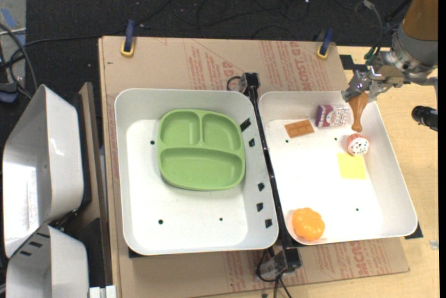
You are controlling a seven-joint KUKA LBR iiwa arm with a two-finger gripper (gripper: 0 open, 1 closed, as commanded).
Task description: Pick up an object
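We see the green plate in the left bin. In the right bin, the gripper hangs at one o'clock; its opening we cannot tell. The dotted ball just below may roll away when touched.

In the right bin lie a purple-and-white carton near the far wall, a flat brown cracker just left of it, a white speckled ball, a yellow square below it, and an orange fruit at the near rim
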